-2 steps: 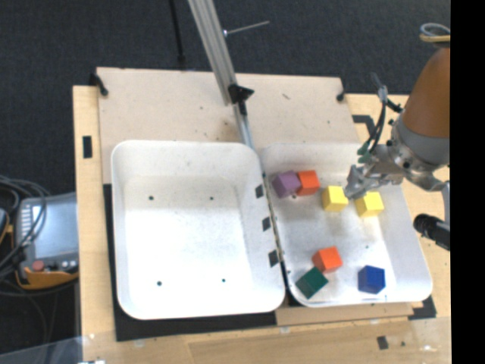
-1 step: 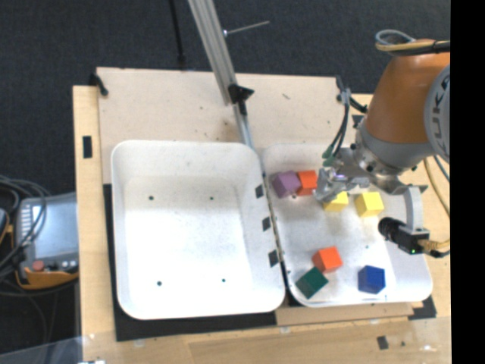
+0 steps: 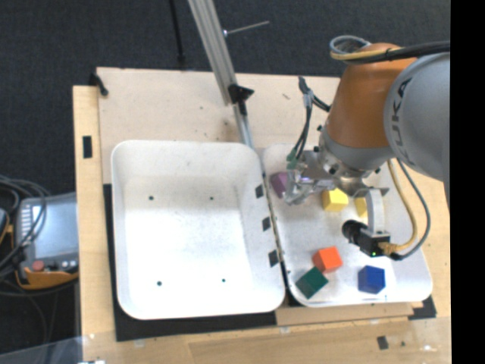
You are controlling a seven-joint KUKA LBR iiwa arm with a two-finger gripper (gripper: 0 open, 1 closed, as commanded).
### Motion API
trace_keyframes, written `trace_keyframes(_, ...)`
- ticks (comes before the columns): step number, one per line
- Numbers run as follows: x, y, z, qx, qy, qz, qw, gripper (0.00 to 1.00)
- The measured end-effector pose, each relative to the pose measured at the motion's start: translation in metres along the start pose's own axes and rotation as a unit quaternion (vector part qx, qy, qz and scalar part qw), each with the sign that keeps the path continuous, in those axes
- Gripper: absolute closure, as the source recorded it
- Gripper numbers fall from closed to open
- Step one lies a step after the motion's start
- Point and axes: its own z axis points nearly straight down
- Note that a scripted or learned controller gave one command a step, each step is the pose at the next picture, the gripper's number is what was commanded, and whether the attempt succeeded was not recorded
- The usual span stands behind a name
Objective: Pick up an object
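Gripper (image 3: 297, 189) low in right bin (image 3: 409, 283), at its far-left corner beside divider. Purple block (image 3: 280, 182) touching or just beside fingertips; wrist blocks view, so can't tell finger spread or whether anything is clamped. Relative to purple block: yellow block (image 3: 334, 199) right, orange block (image 3: 327, 259), green block (image 3: 311, 282), blue block (image 3: 371, 278) near front wall. Grasp probably in progress; lift not yet done. Left bin (image 3: 136, 165) bare.

five small blocks (image 3: 328, 259) in right bin
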Motion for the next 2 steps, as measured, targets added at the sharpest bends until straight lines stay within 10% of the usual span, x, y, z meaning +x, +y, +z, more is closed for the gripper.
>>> trace_keyframes(2, 0.097, 0.012, 0.005, -0.001, 0.000, 0.000, 1.0000, 1.00)
